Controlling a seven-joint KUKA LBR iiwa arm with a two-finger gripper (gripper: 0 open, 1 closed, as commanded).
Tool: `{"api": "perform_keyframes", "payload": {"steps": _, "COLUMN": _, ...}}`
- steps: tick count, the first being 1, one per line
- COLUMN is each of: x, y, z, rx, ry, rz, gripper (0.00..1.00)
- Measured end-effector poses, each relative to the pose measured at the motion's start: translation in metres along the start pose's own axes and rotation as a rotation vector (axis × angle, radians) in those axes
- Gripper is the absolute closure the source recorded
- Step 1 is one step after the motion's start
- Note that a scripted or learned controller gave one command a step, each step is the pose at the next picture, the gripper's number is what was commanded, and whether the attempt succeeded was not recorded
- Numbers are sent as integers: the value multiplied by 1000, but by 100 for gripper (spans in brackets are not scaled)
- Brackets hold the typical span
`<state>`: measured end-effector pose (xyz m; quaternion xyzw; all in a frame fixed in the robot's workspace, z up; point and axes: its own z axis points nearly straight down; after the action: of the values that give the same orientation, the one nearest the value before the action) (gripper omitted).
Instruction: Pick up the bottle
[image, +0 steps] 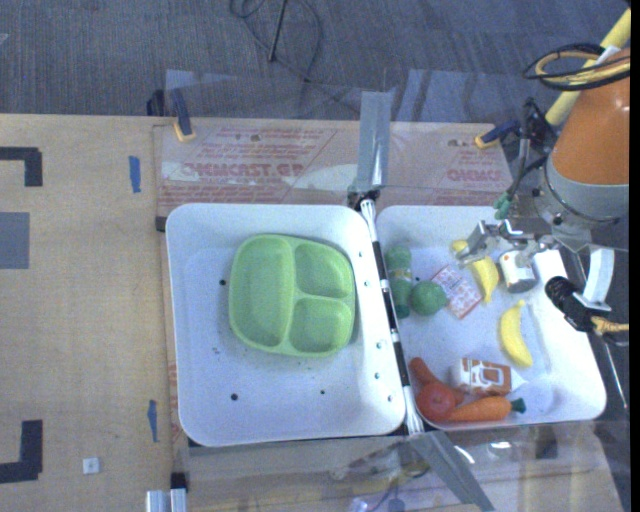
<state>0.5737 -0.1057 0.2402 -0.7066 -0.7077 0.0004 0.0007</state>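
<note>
In the right bin, the gripper hangs near the far wall, beside a yellow banana. Whether it is closed or spread cannot be told. The bottle seems to be the small white carton near the carrot; this is a guess. These crowded neighbours could be grasped by mistake.
</note>
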Motion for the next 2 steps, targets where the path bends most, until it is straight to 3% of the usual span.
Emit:
{"api": "perform_keyframes", "payload": {"steps": 1, "x": 6, "y": 3, "z": 136, "rx": -23, "ry": -2, "rz": 36, "gripper": 0}}
{"api": "perform_keyframes", "payload": {"steps": 2, "x": 2, "y": 46, "z": 141, "rx": -26, "ry": -3, "rz": 221, "gripper": 0}}
